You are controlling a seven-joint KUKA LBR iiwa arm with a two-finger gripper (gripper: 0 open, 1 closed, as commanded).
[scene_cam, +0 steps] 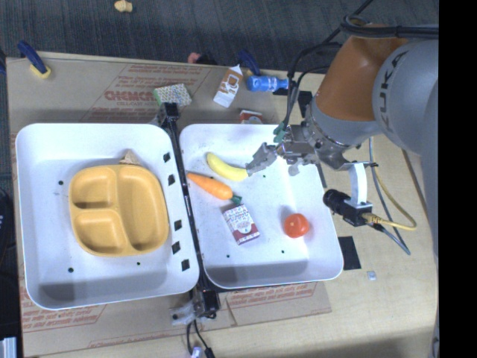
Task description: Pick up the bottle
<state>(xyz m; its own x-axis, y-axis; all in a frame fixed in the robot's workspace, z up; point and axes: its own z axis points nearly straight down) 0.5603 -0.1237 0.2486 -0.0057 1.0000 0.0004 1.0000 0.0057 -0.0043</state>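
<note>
A small blue bottle (265, 84) lies on its side on the cardboard behind the right bin (325, 253), outside the bin's far rim. My gripper (277, 162) hangs over the back part of the right bin, in front of the bottle and apart from it. Its two fingers (261, 158) are spread open with nothing between them. A yellow banana (226, 168) lies just left of the left finger.
The right bin also holds an orange carrot (210, 186), a small red carton (240, 223) and a red tomato (297, 225). The left bin (37, 148) holds a yellow divided plate (118, 208). A small white carton (227, 88) lies beside the bottle.
</note>
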